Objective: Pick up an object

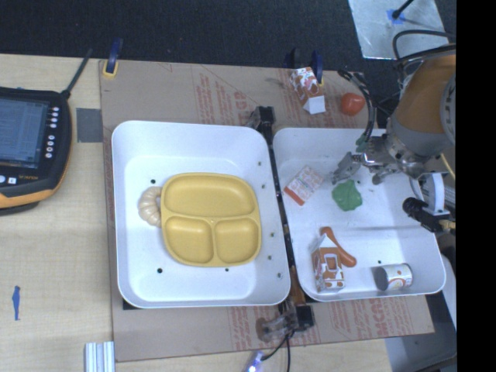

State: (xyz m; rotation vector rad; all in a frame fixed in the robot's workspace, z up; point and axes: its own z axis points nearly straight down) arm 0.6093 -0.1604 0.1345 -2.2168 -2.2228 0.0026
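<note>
Faint red print runs along the brown cardboard sheet (194, 91) under the bins; too blurred to read.

Wooden bench (54, 270) bears a cardboard sheet (194, 91); on it, two white bins (128, 208) side by side; tablet controller (27, 146) at left edge.

Gripper (363, 169) just above green lump (347, 196) (right bin (418, 250))

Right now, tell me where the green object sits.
The green object lies in the right bin, just under the gripper, right of the small red-and-white packet.
</note>
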